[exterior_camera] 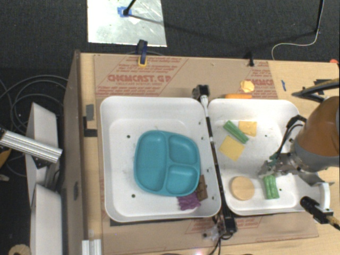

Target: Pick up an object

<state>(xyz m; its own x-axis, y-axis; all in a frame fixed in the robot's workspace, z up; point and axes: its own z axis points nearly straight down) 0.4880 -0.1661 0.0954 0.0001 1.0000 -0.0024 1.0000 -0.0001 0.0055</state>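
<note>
Bench [175, 73]: brown cardboard sheet with red print, filling the centre of the frame; dark carpet along the top, with a shiny square sheet [126, 15] at upper left and grey rails [32, 147] and cables at left. Left bin [114, 142]: white, shallow, holds a teal divided plate [167, 162] at its centre, leaving open floor along the left and upper walls; a purple piece [187, 201] and a brown piece [202, 188] lie touching the plate's lower right rim, close to the wall shared with the other bin. Right bin [276, 113]: open floor along its top edge and at lower left. Arm [321, 137], grey with orange band, enters from the right edge at mid height. Gripper [271, 169] low over the right bin's lower right area; cannot tell its closure from this angle. Green ridged block [271, 187] lies just below the gripper, near the bin's bottom wall, upright in frame. Tan round disc [243, 187] just to its left. Yellow square [231, 148], green bar [235, 132], small yellow piece [247, 127] sit in the upper left part.
</note>
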